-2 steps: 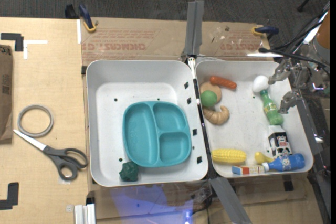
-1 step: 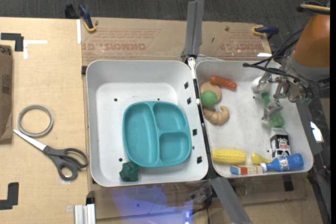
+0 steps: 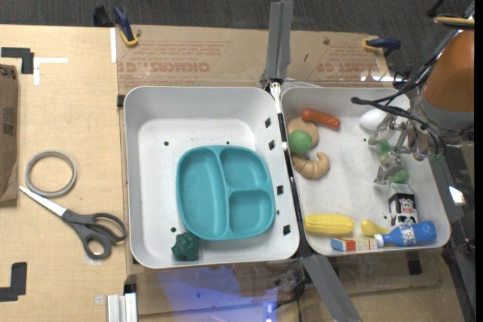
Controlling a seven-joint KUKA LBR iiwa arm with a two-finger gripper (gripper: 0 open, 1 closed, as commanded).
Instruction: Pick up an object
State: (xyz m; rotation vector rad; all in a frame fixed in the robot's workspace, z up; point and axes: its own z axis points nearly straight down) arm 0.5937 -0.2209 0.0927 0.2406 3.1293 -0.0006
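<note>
1. Gripper (image 3: pixel 392 156): hangs over the right bin (image 3: pixel 343 105) at about 3 o'clock of that bin's floor, entering from the 3 o'clock edge of the view. The metal fingers (image 3: pixel 386 171) point down and slightly toward 7 o'clock, set apart, with no object between them; the pincer is released.
2. Small green object (image 3: pixel 398 176): lies on the bin floor just beside the fingertips, at their 4 o'clock; contact cannot be told, nor its long axis.
3. White rounded object (image 3: pixel 372 119): near the gripper at its 11 o'clock.
4. Corn cob (image 3: pixel 328 224): at 6 o'clock in the right bin, long axis running 9 to 3 o'clock.
5. Blue-and-white bottle (image 3: pixel 406 235): at 5 o'clock in the bin, lying flat, long axis roughly 9 to 3 o'clock, blue base toward 3 o'clock.
6. Orange carrot (image 3: pixel 321 118): at 11 o'clock in the bin, long axis from 10 to 4 o'clock.
7. Green ball (image 3: pixel 300 140) and croissant (image 3: pixel 312 164): at 9 o'clock in the bin, touching.
8. Left bin (image 3: pixel 143 162): holds a teal divided plate (image 3: pixel 225 191) at its centre and a dark green lump (image 3: pixel 186 246) at 7 o'clock.
9. Scissors (image 3: pixel 79 222) and tape ring (image 3: pixel 50 173): on the bench at 9 o'clock of the left bin.
</note>
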